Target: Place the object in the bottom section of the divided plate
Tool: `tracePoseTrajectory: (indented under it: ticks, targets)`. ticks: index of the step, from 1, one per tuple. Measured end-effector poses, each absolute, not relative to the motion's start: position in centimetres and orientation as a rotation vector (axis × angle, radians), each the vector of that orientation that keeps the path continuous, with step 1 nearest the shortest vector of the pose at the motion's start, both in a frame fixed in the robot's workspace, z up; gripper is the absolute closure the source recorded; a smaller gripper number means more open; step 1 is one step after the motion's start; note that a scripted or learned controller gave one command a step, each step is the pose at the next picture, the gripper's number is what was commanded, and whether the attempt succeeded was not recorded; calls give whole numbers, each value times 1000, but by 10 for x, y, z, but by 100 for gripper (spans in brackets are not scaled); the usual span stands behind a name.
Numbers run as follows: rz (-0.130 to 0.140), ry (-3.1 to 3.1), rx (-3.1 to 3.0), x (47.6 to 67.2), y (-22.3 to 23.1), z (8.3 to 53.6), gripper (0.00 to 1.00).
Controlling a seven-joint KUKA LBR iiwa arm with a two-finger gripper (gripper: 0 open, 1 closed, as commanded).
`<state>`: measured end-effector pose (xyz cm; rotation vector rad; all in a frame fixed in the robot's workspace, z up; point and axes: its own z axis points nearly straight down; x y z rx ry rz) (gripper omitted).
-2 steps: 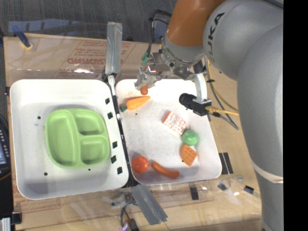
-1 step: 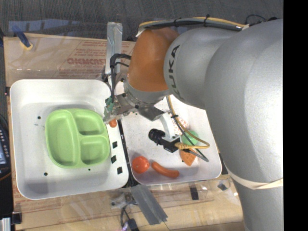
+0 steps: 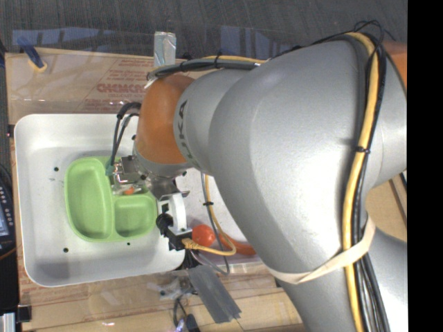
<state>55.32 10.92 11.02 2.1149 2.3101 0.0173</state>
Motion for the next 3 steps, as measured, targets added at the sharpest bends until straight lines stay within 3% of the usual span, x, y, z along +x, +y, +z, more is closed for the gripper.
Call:
tracePoseTrajectory:
  ticks: [1,2,3]
  targets:
    - [-1,2469,1945,491,168,224,100]
    - [-7,2475,1941,491,168,232,100]
    - [-7,2474,1942,491,168,232,0]
